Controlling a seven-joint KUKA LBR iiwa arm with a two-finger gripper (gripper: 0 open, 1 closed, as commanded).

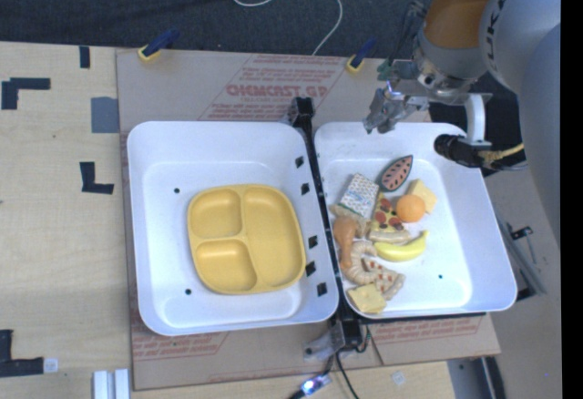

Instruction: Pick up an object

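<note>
Glossy toy foods are lying heaped in the right white bin (474, 288): a curved yellow banana (402, 249), a round orange (411, 208), a flat cracker (358, 195). A smooth three-compartment yellow tray (244, 237) is sitting in the left bin (150, 206). The metal gripper (380, 118) is hovering over the right bin's far rim, holding nothing; whether it is spread, I cannot tell.

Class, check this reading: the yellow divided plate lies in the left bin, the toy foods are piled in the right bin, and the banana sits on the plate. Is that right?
One detail is wrong. The banana is not on the yellow divided plate; it lies among the toy foods in the right bin. The camera view shows it. The plate does lie in the left bin.
</note>
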